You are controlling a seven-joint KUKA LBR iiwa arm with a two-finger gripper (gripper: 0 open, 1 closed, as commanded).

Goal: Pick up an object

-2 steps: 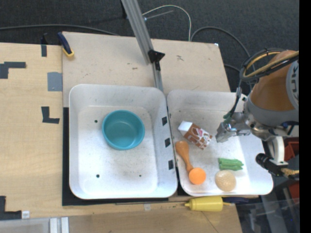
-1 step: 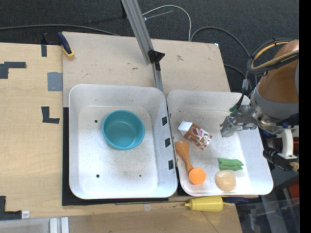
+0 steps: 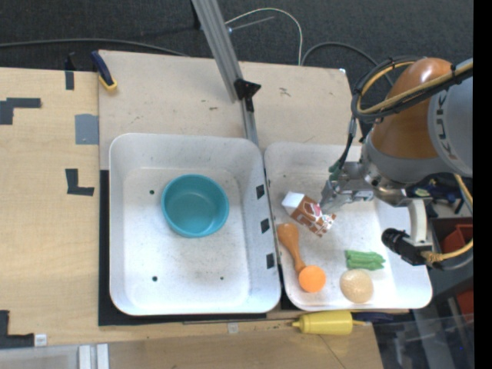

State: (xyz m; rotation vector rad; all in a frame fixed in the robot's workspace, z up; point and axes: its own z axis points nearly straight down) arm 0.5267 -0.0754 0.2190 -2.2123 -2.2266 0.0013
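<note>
Carton [image 3: 310, 214] lies slantwise, upper-left to lower-right, beside claw [image 3: 335, 200].

This is a robotics lab or test cell, not a home or shop. A pale wooden surface [image 3: 46, 206] carries two shallow white bins: the left bin [image 3: 123, 229] holds a teal bowl [image 3: 195, 205], and the right bin [image 3: 400, 287] holds toy-like props such as an orange carrot [image 3: 300, 264] and a green piece [image 3: 364, 260]. At 3 o'clock a grey industrial arm [image 3: 419, 129] with an orange band reaches in, with loose cables [image 3: 269, 18] trailing at 12 o'clock. A metal pole [image 3: 219, 41] rises from the bench, dark tape marks [image 3: 77, 181] dot the wood at 9 o'clock, and a yellow clamp [image 3: 327, 323] grips the edge at 6 o'clock.
</note>
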